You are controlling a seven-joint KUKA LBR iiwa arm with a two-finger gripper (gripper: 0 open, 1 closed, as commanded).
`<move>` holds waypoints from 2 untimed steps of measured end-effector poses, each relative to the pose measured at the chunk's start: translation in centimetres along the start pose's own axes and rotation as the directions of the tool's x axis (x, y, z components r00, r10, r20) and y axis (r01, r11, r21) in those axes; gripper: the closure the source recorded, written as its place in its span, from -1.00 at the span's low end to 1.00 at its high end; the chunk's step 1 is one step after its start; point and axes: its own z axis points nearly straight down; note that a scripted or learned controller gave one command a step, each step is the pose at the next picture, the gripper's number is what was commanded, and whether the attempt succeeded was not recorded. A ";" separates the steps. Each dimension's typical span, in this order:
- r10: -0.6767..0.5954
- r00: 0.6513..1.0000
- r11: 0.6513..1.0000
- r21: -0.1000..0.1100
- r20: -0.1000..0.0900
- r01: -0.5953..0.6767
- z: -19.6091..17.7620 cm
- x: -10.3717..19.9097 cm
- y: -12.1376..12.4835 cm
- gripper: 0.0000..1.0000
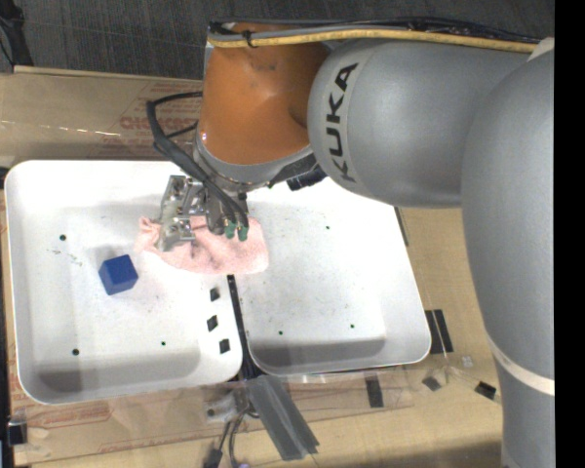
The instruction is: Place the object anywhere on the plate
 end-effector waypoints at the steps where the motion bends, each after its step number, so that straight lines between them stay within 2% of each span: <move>1: -0.005 1.000 1.000 0.000 0.000 0.005 0.0 1.8 4.8 1.00; 2: -0.004 1.000 1.000 0.000 0.001 0.004 0.0 1.8 4.8 -1.00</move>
